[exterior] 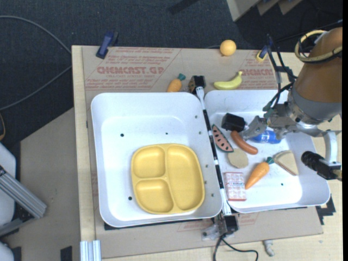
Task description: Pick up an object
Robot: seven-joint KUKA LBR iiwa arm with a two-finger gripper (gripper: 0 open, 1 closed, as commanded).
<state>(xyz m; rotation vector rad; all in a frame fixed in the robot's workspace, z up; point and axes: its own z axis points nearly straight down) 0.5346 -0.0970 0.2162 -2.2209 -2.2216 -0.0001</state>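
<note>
The gripper (260, 128) is seen at the right of the frame, low over the right bin (304, 197); whether it is spread or closed cannot be told. A blue object (270, 137) lies just beneath it. A sausage (244, 143) and carrot (256, 173) are found lower left.
</note>
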